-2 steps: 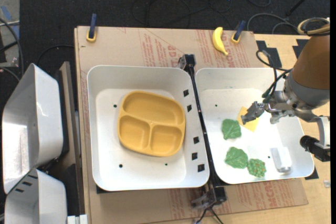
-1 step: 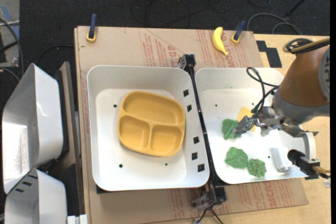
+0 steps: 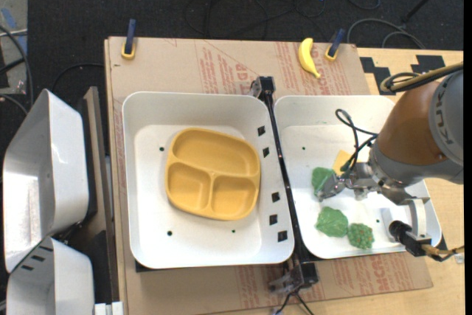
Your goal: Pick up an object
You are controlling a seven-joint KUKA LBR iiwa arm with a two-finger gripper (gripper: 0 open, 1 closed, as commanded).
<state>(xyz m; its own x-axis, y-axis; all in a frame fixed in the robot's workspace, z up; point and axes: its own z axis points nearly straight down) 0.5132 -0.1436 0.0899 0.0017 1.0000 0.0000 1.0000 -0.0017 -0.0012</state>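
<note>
Cardboard bench, yellow plastic tray point(image 3: 213, 174) in left bin point(image 3: 140, 158) — gripper point(image 3: 330, 187) by bumpy green pieces point(image 3: 332, 221), grip state unclear.

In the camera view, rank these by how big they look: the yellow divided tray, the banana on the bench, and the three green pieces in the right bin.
1. yellow divided tray, by far the largest.
2. banana.
3. The three green pieces look much alike, and about the banana's size, so I won't rank them; the upper one sits partly behind the gripper.
</note>
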